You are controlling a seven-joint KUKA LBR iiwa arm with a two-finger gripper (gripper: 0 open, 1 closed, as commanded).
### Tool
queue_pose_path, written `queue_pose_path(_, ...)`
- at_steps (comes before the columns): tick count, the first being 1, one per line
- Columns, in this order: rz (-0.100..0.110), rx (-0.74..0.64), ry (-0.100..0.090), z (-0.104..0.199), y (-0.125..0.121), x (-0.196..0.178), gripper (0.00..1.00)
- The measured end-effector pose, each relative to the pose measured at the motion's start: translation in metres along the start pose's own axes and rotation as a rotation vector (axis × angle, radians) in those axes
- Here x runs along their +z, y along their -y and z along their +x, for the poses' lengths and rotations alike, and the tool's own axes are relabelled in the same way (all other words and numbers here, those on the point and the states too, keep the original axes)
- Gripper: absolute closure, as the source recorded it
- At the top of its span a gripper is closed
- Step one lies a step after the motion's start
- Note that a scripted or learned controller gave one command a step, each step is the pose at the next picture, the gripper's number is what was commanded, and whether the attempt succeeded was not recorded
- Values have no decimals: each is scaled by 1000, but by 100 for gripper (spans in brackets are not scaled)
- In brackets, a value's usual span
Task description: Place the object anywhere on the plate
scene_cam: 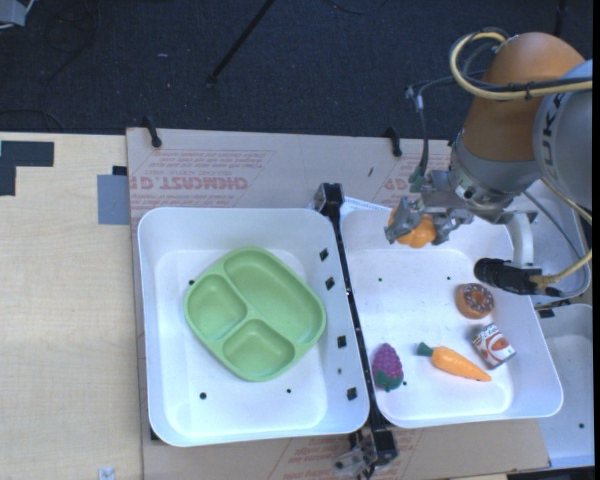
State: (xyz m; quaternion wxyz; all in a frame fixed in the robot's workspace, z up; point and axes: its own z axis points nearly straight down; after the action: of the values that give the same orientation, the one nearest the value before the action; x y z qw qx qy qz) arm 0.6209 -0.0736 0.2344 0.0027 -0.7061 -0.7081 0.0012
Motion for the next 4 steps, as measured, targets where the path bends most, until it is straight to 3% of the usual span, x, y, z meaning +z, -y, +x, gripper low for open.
queue_pose_path(1,1,0,0,46,23,12,100)
queue_pose_path(4,1,-2,1,193,78,-9,100)
